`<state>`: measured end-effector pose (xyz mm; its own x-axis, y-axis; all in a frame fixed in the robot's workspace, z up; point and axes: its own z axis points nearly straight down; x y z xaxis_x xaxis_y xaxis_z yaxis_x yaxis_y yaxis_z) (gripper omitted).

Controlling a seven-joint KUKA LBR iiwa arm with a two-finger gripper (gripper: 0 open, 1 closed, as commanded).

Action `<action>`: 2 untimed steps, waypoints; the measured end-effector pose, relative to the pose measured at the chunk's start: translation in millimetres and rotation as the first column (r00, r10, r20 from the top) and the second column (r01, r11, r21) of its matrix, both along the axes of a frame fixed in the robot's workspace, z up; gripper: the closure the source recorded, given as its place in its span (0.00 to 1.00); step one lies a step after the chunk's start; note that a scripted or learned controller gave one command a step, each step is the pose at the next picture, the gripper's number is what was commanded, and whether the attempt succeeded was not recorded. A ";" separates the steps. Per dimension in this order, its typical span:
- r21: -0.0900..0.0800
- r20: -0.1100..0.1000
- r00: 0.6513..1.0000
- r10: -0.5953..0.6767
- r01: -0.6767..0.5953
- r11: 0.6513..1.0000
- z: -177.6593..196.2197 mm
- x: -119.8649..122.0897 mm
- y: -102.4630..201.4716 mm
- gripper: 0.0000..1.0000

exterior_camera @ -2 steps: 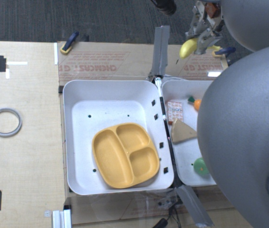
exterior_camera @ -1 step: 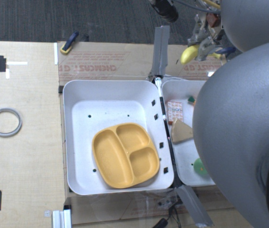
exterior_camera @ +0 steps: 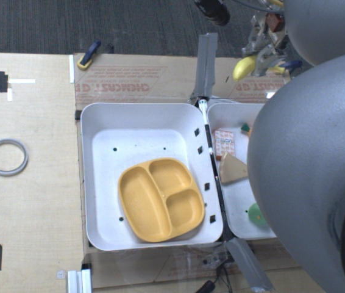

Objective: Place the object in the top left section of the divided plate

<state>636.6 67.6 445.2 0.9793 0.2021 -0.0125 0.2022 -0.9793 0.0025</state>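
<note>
A yellow divided plate point(exterior_camera: 141, 207) lies empty in the left white bin point(exterior_camera: 99, 139), toward its front. It has one long section on its left and two smaller ones on its right. My gripper point(exterior_camera: 255, 63) hangs high at the upper right, beyond the back of the right bin point(exterior_camera: 236, 224). A small yellow rounded object point(exterior_camera: 243, 69) sits at its fingertips, gripped and lifted clear of the bench. The grey arm point(exterior_camera: 312, 163) covers most of the right bin.
In the visible strip of the right bin lie a red-and-white packet point(exterior_camera: 224, 143), a tan wedge point(exterior_camera: 233, 170) and a green object point(exterior_camera: 256, 215). A tape roll point(exterior_camera: 6, 157) and a blue-yellow clamp point(exterior_camera: 89, 54) rest on the bench to the left.
</note>
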 end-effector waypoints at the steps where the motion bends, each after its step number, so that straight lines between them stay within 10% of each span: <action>1: -0.002 -0.006 1.000 0.003 -0.003 1.000 6.1 1.0 0.6 1.00; 2: -0.004 -0.012 1.000 0.006 -0.006 1.000 12.1 2.0 1.4 1.00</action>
